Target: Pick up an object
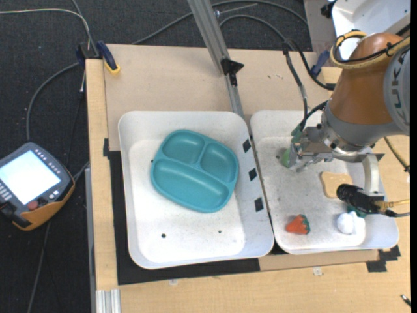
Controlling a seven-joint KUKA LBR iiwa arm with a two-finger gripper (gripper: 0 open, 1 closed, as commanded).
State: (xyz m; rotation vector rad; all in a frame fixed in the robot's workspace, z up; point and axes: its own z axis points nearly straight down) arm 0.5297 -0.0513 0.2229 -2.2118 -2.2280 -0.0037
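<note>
The grey-and-orange arm [365, 90] reaches in from the right, its gripper [296, 156] low over the right bin [287, 124]; whether the fingers are spread or pressed together cannot be told. A small green object [285, 158] sits at the gripper's tip. A red toy [298, 224], a white ball [345, 223] and a tan piece [333, 181] lie nearby. A teal divided plate [194, 169] fills the left bin [140, 240] on the wooden bench [163, 77], above dark carpet [39, 77].

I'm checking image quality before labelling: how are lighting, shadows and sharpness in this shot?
Camera view: lighting is even and soft, with faint shadows beside the teal plate; the handheld screen at left is blown out white; the gripper and small items like the red object look soft, with little fine detail.
</note>
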